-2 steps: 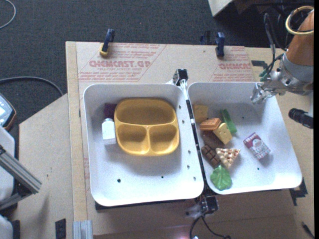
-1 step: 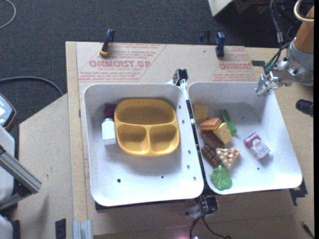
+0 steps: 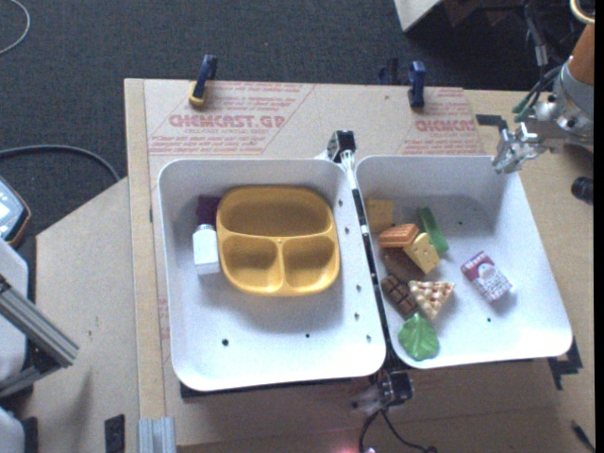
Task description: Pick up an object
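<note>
Grey metal pincer [image 3: 506, 151], grip state unclear, hovers at two o'clock over the shallow white right bin [image 3: 528, 253]; nothing lifted yet.

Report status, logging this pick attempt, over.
Gripper above right bin's far corner, holding nothing. Red-and-white packet untouched, apart from food pile. Nothing blocking.

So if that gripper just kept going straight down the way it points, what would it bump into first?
Probably the right bin's far-right corner, at its rim or bare floor: the gripper hangs above it, away from the toy food. Depth is unclear.

The gripper [image 3: 507, 152] hangs at the view's upper right, holding nothing.
</note>
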You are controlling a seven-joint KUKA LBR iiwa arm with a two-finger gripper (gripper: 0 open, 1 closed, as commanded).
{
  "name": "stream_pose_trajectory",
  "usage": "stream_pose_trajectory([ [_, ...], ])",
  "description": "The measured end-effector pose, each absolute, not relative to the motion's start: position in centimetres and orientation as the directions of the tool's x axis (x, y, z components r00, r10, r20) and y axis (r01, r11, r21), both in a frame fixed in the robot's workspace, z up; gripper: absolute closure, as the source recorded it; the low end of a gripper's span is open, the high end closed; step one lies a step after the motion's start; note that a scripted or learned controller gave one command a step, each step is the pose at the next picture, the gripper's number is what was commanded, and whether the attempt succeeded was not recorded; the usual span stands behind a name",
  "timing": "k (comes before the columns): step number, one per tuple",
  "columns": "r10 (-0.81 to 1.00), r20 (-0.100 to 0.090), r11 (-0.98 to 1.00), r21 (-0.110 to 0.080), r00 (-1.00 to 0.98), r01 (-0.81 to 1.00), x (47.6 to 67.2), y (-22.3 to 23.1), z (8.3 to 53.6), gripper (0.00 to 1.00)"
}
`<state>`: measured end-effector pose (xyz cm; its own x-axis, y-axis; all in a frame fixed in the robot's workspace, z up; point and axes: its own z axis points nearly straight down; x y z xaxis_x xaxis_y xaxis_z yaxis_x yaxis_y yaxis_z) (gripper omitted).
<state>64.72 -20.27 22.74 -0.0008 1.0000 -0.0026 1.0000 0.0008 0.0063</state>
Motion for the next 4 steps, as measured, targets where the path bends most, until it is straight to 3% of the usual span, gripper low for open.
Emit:
stream_pose_trajectory([
  [1,1.000,0.002,0.005,-0.001,-0.005,1.000,63.5,-15.5,23.2,1.00],
  [2,1.000,0.003,0.005,-0.004,-0.005,1.000,60.8,-10.1,22.1,1.00],
  [3,1.000,0.002,0.003,-0.004,-0.003,1.000,58.5,-7.5,21.7,1.00],
  [4,1.000,-0.001,-0.001,0.003,0.001,1.000,58.7,-8.9,23.3,1.00],
])
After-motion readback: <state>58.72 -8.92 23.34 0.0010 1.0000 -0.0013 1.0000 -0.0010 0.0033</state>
